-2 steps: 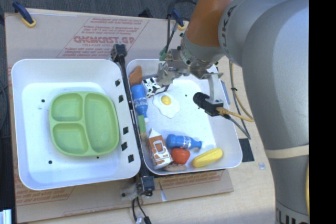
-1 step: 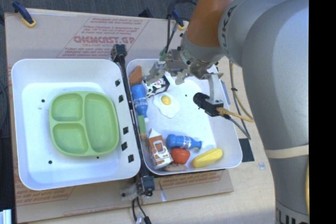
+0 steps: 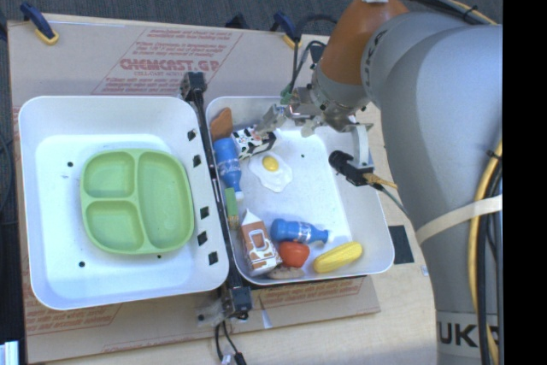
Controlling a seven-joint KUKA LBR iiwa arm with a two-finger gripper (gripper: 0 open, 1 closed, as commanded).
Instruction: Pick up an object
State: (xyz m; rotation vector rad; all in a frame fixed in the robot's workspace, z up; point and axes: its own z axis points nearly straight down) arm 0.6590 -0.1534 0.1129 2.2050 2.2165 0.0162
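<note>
My gripper (image 3: pixel 289 113) hangs over the far end of the right bin (image 3: pixel 376 222), just right of a black-and-white cow toy (image 3: pixel 250 139) and an orange piece (image 3: pixel 220 124). The wrist hides its tip. A fried egg toy (image 3: pixel 272 172) lies just below it on the bin floor. Along the left wall lies a blue bottle (image 3: pixel 226 163). At the near end are a small carton (image 3: pixel 258 245), a second blue bottle (image 3: pixel 299 231), a red tomato (image 3: pixel 293 254) and a yellow piece (image 3: pixel 338 256).
The left bin (image 3: pixel 43 261) holds a green divided plate (image 3: pixel 137 201). Black clips (image 3: pixel 195 85) join the two bins at the middle wall. Blue clamps (image 3: pixel 38 21) pin the cardboard at the back. The arm's grey body (image 3: pixel 436 115) covers the right side.
</note>
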